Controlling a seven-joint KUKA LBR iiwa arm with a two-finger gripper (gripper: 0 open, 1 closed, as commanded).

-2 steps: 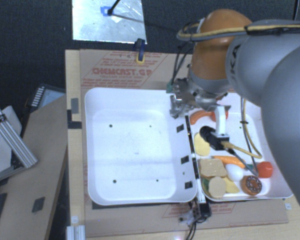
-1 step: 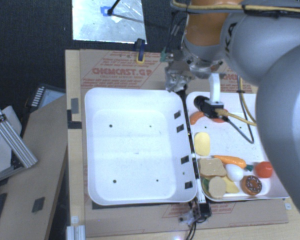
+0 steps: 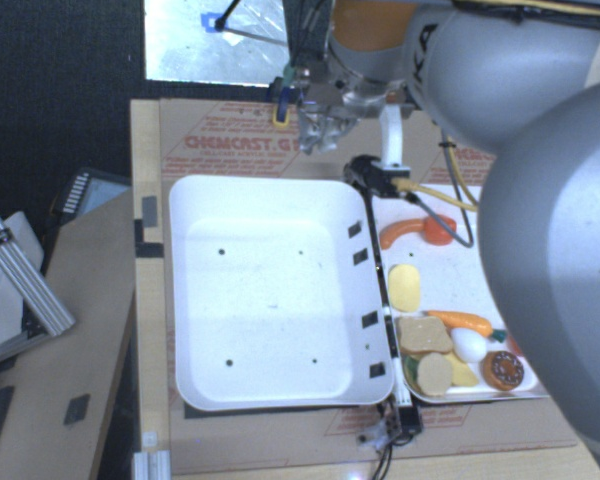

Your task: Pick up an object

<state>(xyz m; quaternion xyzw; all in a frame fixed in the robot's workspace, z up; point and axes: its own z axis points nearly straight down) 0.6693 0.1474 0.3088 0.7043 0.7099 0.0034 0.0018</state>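
Cardboard [image 3: 242,140] under bins [image 3: 270,298] reads "CHEMCAST".

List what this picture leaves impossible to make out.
- Right bin: its far side is hidden under the grey arm.
- Gripper: small and blurred near the top; finger state unreadable.
- Toy food pile: pieces overlap, so the count is uncertain.
- Orange piece: partly crossed by a cable.

A cardboard sheet [image 3: 230,143] (printed in red) covered the bench. Left of it lay dark floor [image 3: 50,68]; beyond it, a bright shiny panel [image 3: 195,28].
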